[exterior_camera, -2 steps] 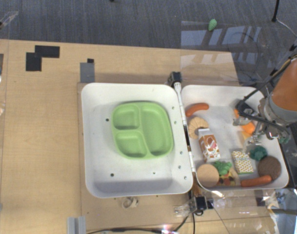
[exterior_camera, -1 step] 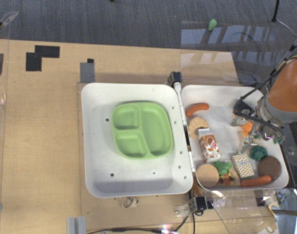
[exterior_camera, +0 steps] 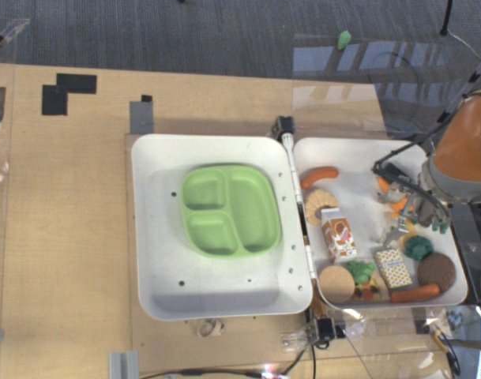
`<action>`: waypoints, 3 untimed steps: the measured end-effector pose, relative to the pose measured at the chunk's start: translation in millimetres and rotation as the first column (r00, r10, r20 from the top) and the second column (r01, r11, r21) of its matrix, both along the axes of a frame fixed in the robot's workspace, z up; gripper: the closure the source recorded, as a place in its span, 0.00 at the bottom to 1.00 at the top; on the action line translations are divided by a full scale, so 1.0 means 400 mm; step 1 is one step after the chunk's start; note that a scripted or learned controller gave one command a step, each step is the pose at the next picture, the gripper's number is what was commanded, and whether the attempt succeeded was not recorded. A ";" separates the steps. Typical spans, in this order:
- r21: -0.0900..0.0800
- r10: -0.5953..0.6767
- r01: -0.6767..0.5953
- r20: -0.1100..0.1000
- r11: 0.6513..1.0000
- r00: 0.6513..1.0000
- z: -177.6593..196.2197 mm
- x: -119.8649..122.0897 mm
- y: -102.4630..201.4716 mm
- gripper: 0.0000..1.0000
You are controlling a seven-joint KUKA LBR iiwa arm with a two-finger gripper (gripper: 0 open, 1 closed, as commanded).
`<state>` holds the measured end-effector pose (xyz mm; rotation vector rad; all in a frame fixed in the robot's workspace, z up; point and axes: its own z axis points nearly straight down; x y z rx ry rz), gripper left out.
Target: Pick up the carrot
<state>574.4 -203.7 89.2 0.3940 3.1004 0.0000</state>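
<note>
Carrot (exterior_camera: 392, 201) in the right bin (exterior_camera: 358, 152), toward its right wall. Orange, half hidden under the gripper (exterior_camera: 404, 221), long axis seemingly slanting from upper left to lower right; impossible to tell which end is the tip. Gripper low over it among dark cables, whether open, closed or touching the carrot cannot be told, with a dark green piece (exterior_camera: 418, 247) just below.
</note>
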 end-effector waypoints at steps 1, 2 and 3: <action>-0.003 0.006 -0.006 0.012 1.000 1.000 0.036 0.011 0.002 1.00; 0.000 0.152 -0.152 0.002 0.988 0.988 0.191 0.045 0.187 1.00; 0.000 0.147 -0.147 -0.003 0.989 0.989 0.185 0.041 0.180 0.00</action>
